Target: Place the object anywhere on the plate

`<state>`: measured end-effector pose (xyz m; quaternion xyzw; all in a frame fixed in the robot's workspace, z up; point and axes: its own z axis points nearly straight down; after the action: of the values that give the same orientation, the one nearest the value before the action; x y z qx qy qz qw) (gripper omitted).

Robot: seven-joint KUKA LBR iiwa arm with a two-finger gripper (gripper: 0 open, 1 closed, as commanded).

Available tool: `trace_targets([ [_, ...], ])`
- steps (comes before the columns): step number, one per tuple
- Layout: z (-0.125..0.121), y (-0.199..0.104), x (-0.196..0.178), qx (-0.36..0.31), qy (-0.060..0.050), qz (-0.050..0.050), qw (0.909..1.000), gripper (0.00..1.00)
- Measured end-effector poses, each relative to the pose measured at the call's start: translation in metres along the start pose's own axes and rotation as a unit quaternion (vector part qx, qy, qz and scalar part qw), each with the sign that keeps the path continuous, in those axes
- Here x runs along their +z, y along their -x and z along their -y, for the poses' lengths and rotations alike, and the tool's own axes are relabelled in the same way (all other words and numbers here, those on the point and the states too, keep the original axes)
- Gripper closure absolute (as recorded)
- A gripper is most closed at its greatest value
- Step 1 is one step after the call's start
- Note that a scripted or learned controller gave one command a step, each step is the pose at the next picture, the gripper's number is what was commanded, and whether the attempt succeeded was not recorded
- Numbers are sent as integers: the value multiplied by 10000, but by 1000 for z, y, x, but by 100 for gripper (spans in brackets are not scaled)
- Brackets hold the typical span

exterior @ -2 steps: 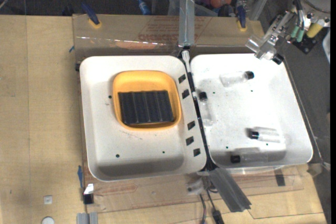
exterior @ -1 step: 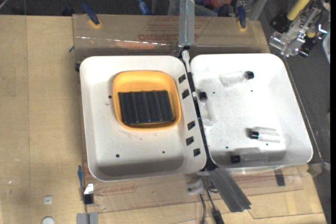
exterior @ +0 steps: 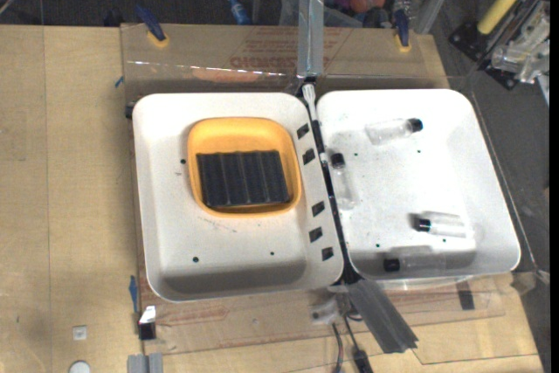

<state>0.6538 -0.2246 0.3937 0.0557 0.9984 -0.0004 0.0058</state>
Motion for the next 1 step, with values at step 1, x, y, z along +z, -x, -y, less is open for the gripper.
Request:
trace_targets([
  [1, -5, 7, -42, -1581, 5, 6, 9874, 100],
])
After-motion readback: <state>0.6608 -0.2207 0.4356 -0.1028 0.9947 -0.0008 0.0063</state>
